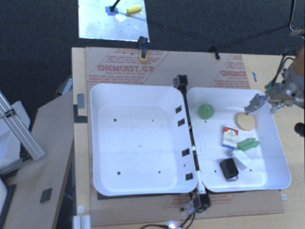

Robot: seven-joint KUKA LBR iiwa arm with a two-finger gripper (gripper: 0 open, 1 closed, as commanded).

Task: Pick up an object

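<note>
A black block (229, 168) is seen nearest in the right bin (274, 173); beyond it lie a green piece (248, 144), a small carton (229, 137), then a tan disc (246, 122). The gripper (255, 103) is poised just past the disc; nothing is held, and the jaws' state cannot be told. The flat disc could be missed.
</note>
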